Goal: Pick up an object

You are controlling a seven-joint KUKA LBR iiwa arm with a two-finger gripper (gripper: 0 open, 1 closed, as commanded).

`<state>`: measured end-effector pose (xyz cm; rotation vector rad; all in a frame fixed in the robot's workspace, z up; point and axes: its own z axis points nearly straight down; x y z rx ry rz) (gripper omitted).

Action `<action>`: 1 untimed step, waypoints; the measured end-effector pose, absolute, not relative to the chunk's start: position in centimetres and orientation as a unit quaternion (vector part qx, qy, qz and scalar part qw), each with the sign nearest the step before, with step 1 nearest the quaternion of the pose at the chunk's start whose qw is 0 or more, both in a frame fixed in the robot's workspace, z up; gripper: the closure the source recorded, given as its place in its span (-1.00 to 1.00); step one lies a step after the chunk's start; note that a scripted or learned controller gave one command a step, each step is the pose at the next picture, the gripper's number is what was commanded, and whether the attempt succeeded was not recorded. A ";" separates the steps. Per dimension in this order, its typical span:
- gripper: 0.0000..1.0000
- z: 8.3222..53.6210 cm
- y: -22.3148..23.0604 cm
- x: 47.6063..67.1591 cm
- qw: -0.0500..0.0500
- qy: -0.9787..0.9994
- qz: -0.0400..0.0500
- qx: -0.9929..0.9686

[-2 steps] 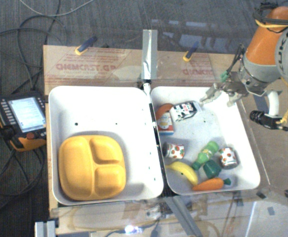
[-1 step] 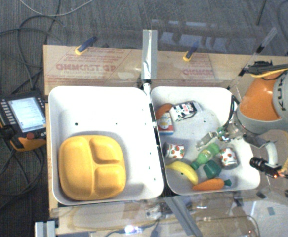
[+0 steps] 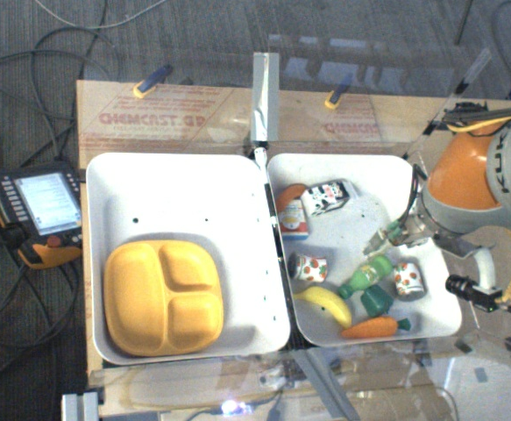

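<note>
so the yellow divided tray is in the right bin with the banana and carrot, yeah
Not quite. The camera view shows the yellow divided tray lying alone in the left bin. The banana and carrot are in the right bin, as you said.

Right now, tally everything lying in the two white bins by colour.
Yellow: 2, the divided tray and banana
Green: 2, the bottle and dark green cup
Orange: 1, the carrot
White with red print: 2 small cans
Mixed print: 2 packets
Total: 9
</note>
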<state>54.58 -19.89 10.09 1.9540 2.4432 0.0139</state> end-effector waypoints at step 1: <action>-1.00 10.1 -19.9 54.6 0.006 0.781 0.004 0.625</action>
